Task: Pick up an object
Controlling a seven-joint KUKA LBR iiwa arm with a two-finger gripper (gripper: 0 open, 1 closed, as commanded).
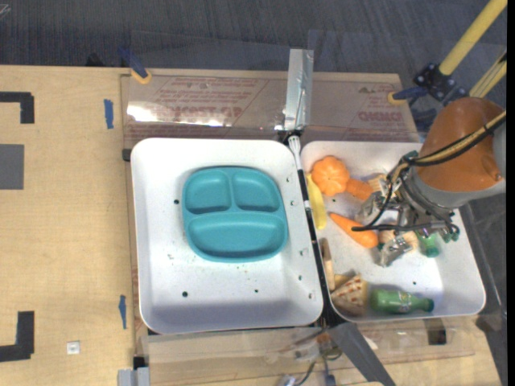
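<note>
You're at the reach-in step: the gripper (392,236) hangs low in the right bin (467,284), an orange carrot (354,225) just beside it; whether it's closed I cannot tell, so check before lifting

Both bins, the left bin (161,215) and the right bin (459,288), looked like smooth white plastic with a soft sheen. The teal divided plate (235,213) was matt plastic. The bench top (56,240) appeared as pale, unvarnished wood or board, dull and finely grained. A strip of shiny silver tape (298,87) ran over glossy clear film (209,103) behind the bins. The green bottle (400,301) was glossy, the orange carrot (354,227) smooth plastic, and the arm's orange band (459,147) had a satin finish
</note>
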